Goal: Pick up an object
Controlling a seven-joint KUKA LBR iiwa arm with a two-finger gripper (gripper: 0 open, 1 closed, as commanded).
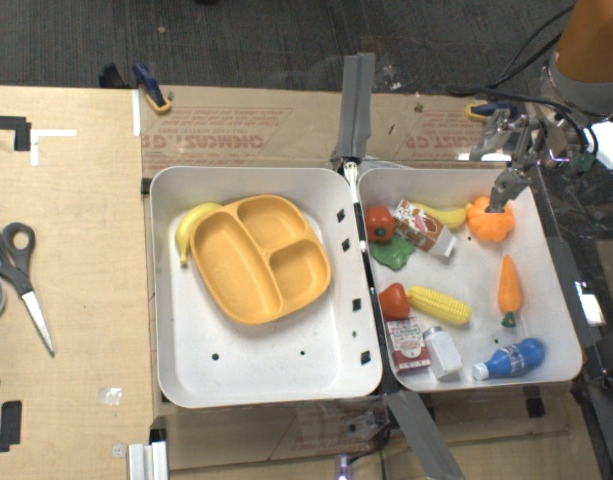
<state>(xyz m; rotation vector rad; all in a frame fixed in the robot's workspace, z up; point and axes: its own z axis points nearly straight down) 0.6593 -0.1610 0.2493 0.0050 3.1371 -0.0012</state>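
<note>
Several toys crowd the right bin (561, 298); gripper (501, 200), grip unclear, touches the orange fruit (489, 224)

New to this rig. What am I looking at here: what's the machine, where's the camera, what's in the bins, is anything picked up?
One camera, fixed above the bench, looks down at a slant. The machine is a single robot arm, grey with an orange band, reaching in from the right. Its hand hangs over the far corner of the right bin, right at an orange fruit; I cannot tell whether it grips it.

The left bin holds a yellow divided plate with a banana tucked against its edge. The right bin holds toy food: a tomato, a corn cob, a carrot, a blue bottle and small cartons. Scissors lie on the bench at left.
</note>
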